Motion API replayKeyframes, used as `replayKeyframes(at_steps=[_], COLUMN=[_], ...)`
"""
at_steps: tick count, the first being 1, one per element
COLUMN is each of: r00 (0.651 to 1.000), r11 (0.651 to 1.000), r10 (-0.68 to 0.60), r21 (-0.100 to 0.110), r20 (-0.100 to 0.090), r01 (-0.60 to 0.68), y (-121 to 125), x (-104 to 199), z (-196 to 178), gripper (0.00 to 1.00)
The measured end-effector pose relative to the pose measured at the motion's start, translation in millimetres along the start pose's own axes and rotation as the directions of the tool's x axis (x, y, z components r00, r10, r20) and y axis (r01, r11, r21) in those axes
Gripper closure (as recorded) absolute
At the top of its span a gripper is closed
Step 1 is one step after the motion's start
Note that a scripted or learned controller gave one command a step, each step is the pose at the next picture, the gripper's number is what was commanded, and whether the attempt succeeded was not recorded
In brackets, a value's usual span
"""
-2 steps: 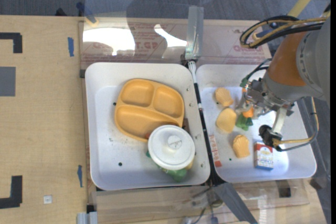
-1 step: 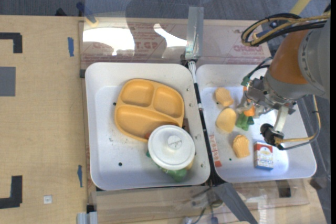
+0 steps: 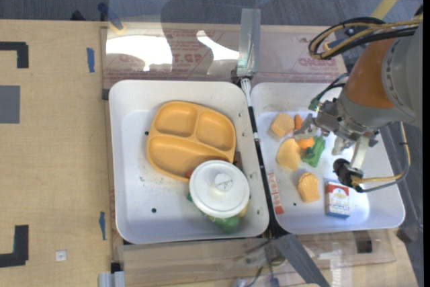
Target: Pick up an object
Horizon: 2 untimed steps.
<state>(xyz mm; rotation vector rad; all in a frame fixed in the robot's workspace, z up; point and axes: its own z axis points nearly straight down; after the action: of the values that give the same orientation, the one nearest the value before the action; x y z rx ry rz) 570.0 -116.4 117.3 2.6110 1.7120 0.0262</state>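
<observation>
Gripper (image 3: 321, 134) low in right bin (image 3: 386, 212), over green-and-orange toy (image 3: 310, 150) near bin centre; finger state not discernible. Centre over toy before closing; avoid nudging yellow piece (image 3: 289, 154) touching its left side. Little room leftward; open floor toward right rim. Lift straight, clear of carton (image 3: 338, 200) near front edge.

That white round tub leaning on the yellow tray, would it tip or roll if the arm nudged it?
Probably. The tub looks round, so on its side it might roll. It rests partly on the tray edge, apparently tilted, so a push may shift it. It looks like light plastic.
</observation>
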Motion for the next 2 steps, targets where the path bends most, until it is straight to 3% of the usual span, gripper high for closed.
replayKeyframes(at_steps=[1, 2], r00=[0.992, 0.991], r11=[0.991, 0.991], r10=[0.129, 0.135], r21=[0.021, 0.016], r20=[0.006, 0.004], r01=[-0.129, -0.135], y=[15.7, -7.7], x=[-28.2, 2.0], z=[-70.5, 27.4], gripper=[0.0, 0.0])
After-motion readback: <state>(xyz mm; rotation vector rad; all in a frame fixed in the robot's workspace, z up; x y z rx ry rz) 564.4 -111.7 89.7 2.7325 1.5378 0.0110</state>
